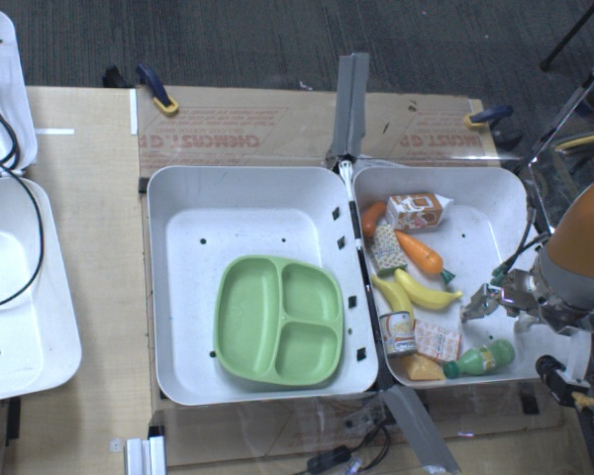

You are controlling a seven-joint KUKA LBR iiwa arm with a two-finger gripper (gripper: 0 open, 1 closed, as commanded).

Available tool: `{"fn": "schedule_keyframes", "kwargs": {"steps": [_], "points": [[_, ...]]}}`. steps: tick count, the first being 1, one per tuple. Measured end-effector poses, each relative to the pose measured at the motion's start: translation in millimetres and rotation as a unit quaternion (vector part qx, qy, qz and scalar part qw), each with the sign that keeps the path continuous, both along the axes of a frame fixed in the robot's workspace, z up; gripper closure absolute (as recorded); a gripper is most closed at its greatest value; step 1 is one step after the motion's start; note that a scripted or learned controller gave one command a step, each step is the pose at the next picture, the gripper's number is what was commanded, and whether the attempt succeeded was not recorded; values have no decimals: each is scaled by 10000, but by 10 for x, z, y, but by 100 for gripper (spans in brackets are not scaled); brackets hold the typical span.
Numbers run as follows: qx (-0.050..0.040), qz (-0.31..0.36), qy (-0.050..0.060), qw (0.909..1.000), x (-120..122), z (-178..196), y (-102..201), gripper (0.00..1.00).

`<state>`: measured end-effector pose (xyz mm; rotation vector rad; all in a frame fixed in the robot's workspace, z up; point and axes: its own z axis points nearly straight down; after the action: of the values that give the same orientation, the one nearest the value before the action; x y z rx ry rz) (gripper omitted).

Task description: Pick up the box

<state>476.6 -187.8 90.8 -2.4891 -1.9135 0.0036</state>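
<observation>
Bins, two of them, sit side by side on the bench, and the right bin (510, 191) carries all the small goods. Nearest along its front wall lie one green bottle (481, 358) on its side, one orange wedge (423, 368), one flat printed packet (438, 341) and one small can (399, 332). Just behind them are two bananas (416, 292), joined at the stem, then one carrot (420, 252), one speckled grey piece (386, 250) and a further orange item (373, 218) against the left wall.

Farthest back, near the far wall and a little left of the bin's middle, stands the box (418, 210), a small carton in white and orange-brown, touching the carrot's far end.

Judging by its look, the box is light, thin-walled card: stiff enough to hold its shape but likely to dent under a hard squeeze, and smooth enough to slip. The two long flat faces look like the best place to close on, across the narrow width, clear of the carrot.

The gripper (485, 300) hangs over the right side of this bin, level with the bananas and well short of the box, its fingers slightly spread on nothing.

The left bin (168, 265) holds one green plate (278, 319) with three compartments, toward its near side.
</observation>
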Motion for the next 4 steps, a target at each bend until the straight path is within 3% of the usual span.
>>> {"fn": "schedule_keyframes", "kwargs": {"steps": [1,2,3,4], "points": [[-6,1197,-10,9928,42,1585,453,0],[8,1441,5,9896,-3,171,250,0],[5,1724,-1,9850,1,0,-48,0],[9,1699,-1,9855,4,1,123,0]]}}
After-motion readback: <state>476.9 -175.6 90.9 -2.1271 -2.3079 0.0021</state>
